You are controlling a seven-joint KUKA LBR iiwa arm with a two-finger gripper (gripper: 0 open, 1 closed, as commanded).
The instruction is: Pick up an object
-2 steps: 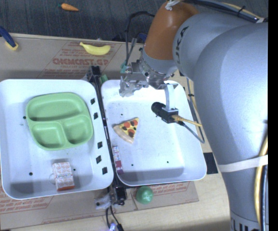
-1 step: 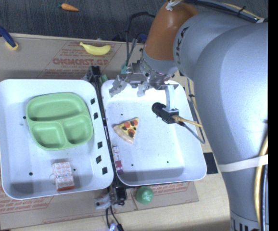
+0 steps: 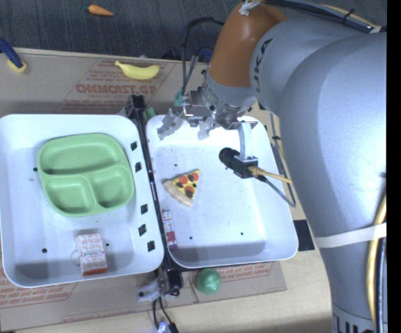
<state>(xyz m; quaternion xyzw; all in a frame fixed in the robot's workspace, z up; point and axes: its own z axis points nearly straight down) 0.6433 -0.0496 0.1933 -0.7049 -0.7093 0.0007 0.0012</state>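
You're looking at a pizza slice (image 3: pixel 183 186) — yellow crust, red and dark toppings — lying flat in the right bin (image 3: pixel 256 245); the jaws (image 3: pixel 184 122) are hanging released, gripping nothing.

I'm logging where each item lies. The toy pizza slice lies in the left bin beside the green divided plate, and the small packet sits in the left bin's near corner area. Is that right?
Not quite. The camera view shows the pizza slice lying in the right bin, apart from the green divided plate, which is in the left bin. The small packet does sit in the left bin, toward its near edge.

"CHOICAST" (roughly) on the cardboard (image 3: pixel 110 89)
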